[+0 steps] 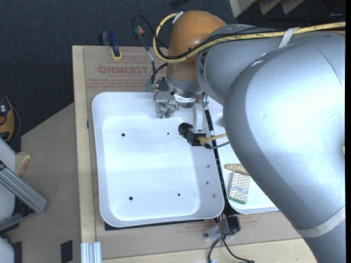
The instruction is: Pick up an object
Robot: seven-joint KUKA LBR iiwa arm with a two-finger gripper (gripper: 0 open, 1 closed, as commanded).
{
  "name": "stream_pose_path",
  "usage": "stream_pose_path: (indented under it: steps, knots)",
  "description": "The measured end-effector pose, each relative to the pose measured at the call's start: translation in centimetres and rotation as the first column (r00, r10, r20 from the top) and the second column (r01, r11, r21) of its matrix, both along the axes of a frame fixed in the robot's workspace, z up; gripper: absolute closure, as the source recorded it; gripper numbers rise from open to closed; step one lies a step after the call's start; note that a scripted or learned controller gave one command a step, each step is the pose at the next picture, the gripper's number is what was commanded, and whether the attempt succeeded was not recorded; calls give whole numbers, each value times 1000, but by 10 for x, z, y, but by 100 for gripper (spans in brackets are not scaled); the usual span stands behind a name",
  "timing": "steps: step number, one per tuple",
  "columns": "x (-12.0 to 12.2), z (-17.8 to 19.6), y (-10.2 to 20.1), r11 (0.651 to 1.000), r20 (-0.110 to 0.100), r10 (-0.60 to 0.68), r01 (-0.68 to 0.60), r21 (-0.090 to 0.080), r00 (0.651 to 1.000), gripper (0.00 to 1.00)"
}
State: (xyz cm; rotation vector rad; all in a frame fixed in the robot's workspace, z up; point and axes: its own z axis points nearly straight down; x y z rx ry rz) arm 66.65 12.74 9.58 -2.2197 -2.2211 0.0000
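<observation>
I have the gripper (163, 109) low at the upper edge of the left bin (109, 163), near the top centre of the frame, and I cannot tell from here whether its fingers are open or closed; the arm (285, 125) covers much of the view above them. I see nothing between them, so I would not call anything held.

My worry is that this try closes on nothing. The gripper sits right at the bin's far wall, over bare white floor, and a descent there could scrape the rim or shove the bin across the tabletop (88, 92). The dangling cable and black connector (187, 133) just below and to the right of the gripper could also snag on the divider between bins.

The left bin shows just its small dark holes. The right bin (258, 204), mostly hidden beneath the arm, holds a patterned packet (239, 187) at lower centre-right, with a yellowish piece (236, 169) just above it. That packet is the only pickable thing I can make out, well apart from the gripper.
</observation>
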Motion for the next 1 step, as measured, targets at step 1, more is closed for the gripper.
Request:
stream_pose_path:
  steps: [1]
  knots:
    - [-23, 27, 105, 1000, 7, 9, -9, 2, 1000, 100]
